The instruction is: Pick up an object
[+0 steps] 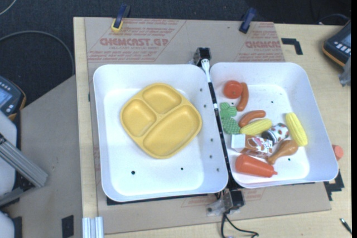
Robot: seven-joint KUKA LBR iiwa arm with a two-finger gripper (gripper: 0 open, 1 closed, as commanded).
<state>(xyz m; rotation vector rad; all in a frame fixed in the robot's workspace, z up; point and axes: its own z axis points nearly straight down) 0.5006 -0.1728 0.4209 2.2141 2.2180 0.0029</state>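
Two white bins sit side by side on a brown board (167, 39) printed with "CHEMCAST". The left bin (111, 175) holds a yellow plate (160, 120) with three compartments, lying flat near the bin's middle, turned at a slant to the walls.

The objects to be picked are all in the right bin (304, 78), crowded into its near half and towards the seam between the bins. A red tomato (231, 88) lies farthest back, with an orange sausage (243, 97) touching its right side. Below them are two green pieces (228, 117) against the left wall, a second sausage (252, 117), and a yellow corn cob (256, 127) just under it. A larger corn cob (296, 129) lies apart to the right. A brown drumstick (284, 149) points down-left beside a brown-and-white piece (269, 140), possibly a wrapped toy; it is too small to tell. A red-orange carrot (254, 166) lies nearest the front wall.

Two blue clamps (119, 18) grip the board's far edge.
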